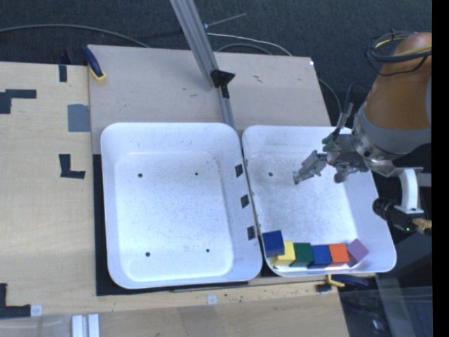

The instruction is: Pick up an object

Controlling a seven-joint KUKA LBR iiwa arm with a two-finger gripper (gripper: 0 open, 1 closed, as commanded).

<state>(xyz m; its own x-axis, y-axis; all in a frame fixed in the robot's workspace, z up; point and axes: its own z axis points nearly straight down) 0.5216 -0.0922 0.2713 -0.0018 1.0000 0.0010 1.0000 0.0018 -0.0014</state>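
End effector [302, 176] above right bin [295, 140], finger state unclear, coloured blocks [312, 253] well apart along near wall

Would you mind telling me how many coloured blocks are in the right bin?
6, all along the near wall of the right bin: blue block, yellow block, green block, second blue block, orange block, purple block. Others may hide behind them.
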